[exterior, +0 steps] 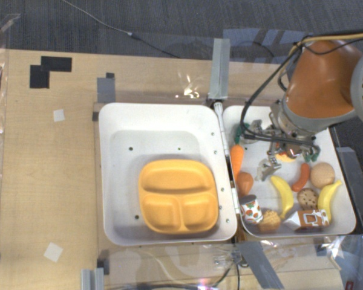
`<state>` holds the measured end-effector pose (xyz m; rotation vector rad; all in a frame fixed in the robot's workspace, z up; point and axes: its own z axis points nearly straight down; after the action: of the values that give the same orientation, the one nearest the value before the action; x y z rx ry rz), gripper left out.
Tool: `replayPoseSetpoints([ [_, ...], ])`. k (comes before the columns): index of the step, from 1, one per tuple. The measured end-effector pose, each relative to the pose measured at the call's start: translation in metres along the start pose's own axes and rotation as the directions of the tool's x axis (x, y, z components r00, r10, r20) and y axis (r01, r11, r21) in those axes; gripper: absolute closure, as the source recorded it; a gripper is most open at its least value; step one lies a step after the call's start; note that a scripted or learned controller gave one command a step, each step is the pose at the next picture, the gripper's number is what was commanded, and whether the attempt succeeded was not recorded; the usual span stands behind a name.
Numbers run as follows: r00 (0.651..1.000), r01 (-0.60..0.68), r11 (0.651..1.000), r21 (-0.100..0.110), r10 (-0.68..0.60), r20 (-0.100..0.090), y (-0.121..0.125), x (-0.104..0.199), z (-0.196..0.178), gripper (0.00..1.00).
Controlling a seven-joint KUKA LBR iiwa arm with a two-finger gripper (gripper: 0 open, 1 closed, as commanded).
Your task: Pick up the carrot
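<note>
The carrot (pixel 236 159) lies in the right bin (pixel 349 213), against that bin's left wall, its green top pointing toward the far rim and its tip toward the near rim. Just beyond its tip, toward the near rim, sits a reddish-brown egg-shaped piece (pixel 245 182), and past that a small printed can (pixel 250 209). The gripper (pixel 270 167) hangs over the middle of the right bin, to the right of the carrot and apart from it; whether its jaws stand released or clenched cannot be told from this slanted view, since wrist hardware and cables crowd the spot. Nothing is visibly held. Two bananas (pixel 283 193), a sausage (pixel 303 175), a cookie (pixel 307 197) and a round bun (pixel 322 174) occupy the right bin's right half. A yellow divided tray (pixel 178 195) rests in the left bin (pixel 118 138). Judged from this layout, the pick is not yet done: the carrot rests on the bin floor, and the approach, closing and lift all remain.
</note>
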<state>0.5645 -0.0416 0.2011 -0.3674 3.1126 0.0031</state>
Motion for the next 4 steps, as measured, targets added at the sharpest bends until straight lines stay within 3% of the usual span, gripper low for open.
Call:
replayPoseSetpoints([
  [1,1.0,-0.016,1.0,0.006,0.016,0.012,-0.042,0.03,0.11,0.0],
  [2,1.0,-0.009,1.0,0.008,0.009,0.018,-0.041,0.026,0.098,1.0],
  [3,0.934,0.356,0.934,0.008,-0.356,0.006,-0.04,0.019,-0.005,1.0],
  [4,0.779,0.627,0.779,0.008,-0.627,0.001,-0.091,0.034,-0.094,1.0],
])
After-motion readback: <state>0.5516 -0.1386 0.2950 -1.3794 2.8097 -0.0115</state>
